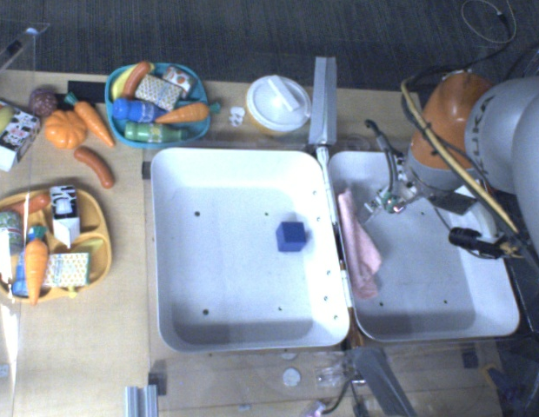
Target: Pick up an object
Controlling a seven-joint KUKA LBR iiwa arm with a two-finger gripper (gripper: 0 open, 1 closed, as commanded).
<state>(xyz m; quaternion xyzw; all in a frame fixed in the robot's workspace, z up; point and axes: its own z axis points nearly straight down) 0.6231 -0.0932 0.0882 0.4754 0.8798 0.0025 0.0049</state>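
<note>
A small blue cube (291, 235) lies right of centre on the floor of the left bin (178, 259). A pink cloth (361, 248) lies crumpled along the left wall of the right bin (443, 302). My gripper (384, 201) hangs low over the upper left part of the right bin, just right of the cloth's top end. The grey arm with its orange band (456, 102) covers the bin's upper right corner. I see nothing held in the gripper.
A metal divider (322, 102) stands behind the seam between the bins. A white lidded bowl (278, 102), a blue bowl of toy food (158, 104), a yellow tray (48, 246) and loose toy vegetables sit on the bench to the left. Cables (478, 241) run across the right bin.
</note>
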